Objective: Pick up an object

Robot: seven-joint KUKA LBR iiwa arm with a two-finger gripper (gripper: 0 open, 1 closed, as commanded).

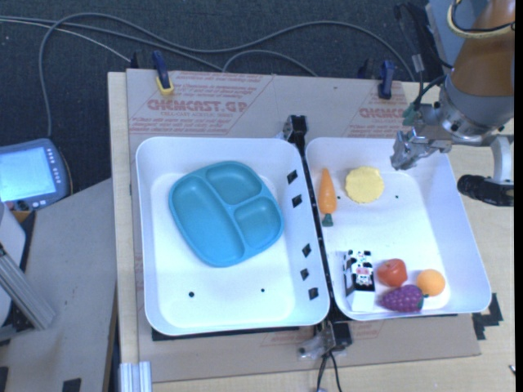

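My gripper (406,154) hangs over the far right part of the right bin (458,219), just right of a yellow disc (364,184). Nothing shows between its fingers. An orange carrot (327,191) lies along the bin's left wall. At the near edge sit a black-and-white cow toy (359,269), a red tomato (392,272), an orange fruit (431,282) and purple grapes (401,299).
The left bin (155,243) holds a blue divided plate (226,211). A black divider with clips (304,219) runs between the bins. Blue clamps (162,73) hold the board at the back. A tablet (29,172) sits off the bench at left.
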